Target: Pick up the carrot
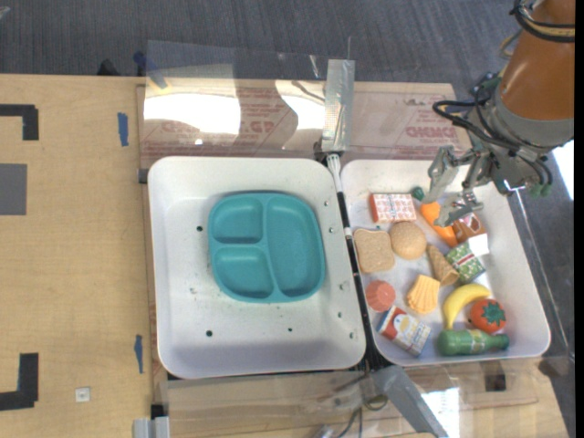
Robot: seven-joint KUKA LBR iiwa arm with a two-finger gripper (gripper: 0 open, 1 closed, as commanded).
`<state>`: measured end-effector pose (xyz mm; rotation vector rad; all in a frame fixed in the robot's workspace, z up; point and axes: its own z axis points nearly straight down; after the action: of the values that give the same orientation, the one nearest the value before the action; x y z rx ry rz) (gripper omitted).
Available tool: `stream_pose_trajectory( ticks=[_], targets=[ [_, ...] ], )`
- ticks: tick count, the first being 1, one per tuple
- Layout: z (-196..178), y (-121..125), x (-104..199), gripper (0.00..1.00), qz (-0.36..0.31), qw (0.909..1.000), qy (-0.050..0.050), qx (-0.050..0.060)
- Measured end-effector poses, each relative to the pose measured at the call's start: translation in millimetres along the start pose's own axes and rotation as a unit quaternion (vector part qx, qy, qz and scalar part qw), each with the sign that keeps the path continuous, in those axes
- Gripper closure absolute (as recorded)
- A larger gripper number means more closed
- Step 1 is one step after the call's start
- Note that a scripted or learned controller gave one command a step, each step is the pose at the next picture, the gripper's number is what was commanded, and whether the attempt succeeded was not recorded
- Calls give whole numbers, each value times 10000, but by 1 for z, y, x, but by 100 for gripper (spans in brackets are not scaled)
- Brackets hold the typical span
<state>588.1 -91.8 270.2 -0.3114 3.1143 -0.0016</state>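
The carrot [435,217] is orange with a small green top and lies near the back of the right bin [529,281], just right of a red-and-white box [392,206]. My gripper [455,188] hangs over the bin's back right part, directly above and slightly right of the carrot. Its two grey fingers [441,172] stand apart, so it is open, with nothing between them. The lower end of the carrot is partly hidden behind the gripper's tip.
Crowded around the carrot are a bread slice [372,249], a bun [408,240], a green-and-white carton [467,258], cheese [422,293], a banana [461,301], a tomato [485,314] and a cucumber [470,341]. The left bin [173,272] holds a teal divided plate [267,245].
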Motion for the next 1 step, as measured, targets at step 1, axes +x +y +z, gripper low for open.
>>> stream_pose_trajectory(
  ticks=[1],
  targets=[
    [-81,-32,58,100,-734,9973,8,8]
  ],
)
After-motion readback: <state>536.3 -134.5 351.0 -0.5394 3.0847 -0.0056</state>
